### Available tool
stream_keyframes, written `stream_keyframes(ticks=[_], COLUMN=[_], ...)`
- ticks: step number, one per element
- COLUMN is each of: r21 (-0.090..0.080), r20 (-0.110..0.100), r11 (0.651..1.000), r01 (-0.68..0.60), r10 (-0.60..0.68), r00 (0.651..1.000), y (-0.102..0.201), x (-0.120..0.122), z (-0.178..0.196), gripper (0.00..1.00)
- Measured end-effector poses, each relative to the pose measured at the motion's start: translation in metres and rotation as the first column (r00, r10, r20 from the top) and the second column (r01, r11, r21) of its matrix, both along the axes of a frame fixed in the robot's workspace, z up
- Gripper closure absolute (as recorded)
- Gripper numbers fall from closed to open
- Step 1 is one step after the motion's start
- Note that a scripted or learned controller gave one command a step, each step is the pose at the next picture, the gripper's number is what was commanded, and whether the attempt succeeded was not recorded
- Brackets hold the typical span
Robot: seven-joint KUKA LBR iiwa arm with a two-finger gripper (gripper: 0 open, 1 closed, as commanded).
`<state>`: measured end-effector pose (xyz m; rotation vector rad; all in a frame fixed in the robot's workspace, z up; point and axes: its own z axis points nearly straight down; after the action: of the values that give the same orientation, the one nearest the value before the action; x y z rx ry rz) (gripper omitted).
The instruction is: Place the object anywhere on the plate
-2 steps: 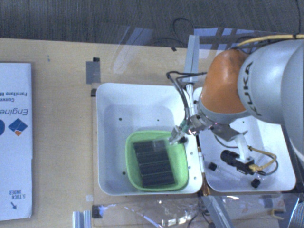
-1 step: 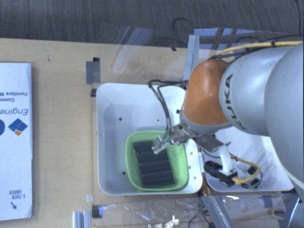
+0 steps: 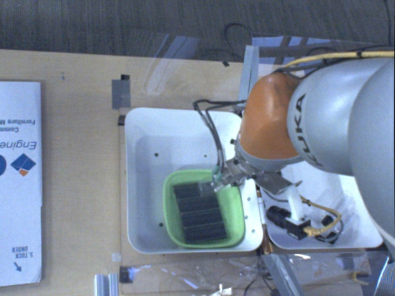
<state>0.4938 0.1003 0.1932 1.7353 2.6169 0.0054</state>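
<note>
Dark ribbed block (image 3: 199,213) (three segments), lying on green plate (image 3: 171,193), left bin (image 3: 142,165)

The arm (image 3: 333,116) covers most of the right bin (image 3: 361,236) and hides the end effector's fingertips above the green plate (image 3: 173,193).

Bulky grey arm (image 3: 345,116), orange band (image 3: 268,119), black cables (image 3: 210,125)

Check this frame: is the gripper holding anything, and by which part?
Cannot be told. The gripper sits at the dark ridged object's upper right end on the green plate, its tip hidden by the wrist.
</note>
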Motion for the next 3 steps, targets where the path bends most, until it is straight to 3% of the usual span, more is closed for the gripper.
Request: stream_keyframes(ticks=[1,2,3], r21=[0.0,0.001,0.001], r20=[0.0,0.003,0.003], r11=[1.0,1.0,1.0], r01=[0.0,-0.003,-0.003], r10=[0.0,0.003,0.003], r00=[1.0,1.0,1.0], y=[-0.0001,0.0,0.0], x=[0.0,0.0018,0.0018], z=[0.0,0.0098,0.0098], gripper=[0.0,1.0,0.0])
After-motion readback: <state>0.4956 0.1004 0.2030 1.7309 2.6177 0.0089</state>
